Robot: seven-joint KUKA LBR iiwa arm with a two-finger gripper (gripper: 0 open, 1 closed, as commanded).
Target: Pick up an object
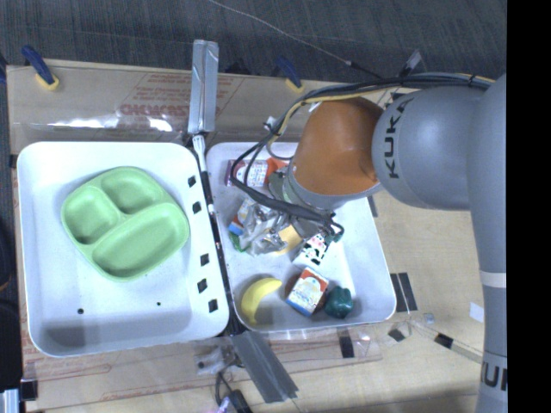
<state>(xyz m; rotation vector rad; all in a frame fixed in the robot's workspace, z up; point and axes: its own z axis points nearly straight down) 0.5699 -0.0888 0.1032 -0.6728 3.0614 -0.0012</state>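
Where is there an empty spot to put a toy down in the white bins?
The left bin has bare floor below and beside the green divided plate, mostly along its near edge. The right bin is crowded: the arm hangs over a pile with a banana, small box and green toy.

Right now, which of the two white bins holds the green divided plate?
The left bin: the green plate lies alone in it, while the right bin holds the clutter of small objects under the arm.
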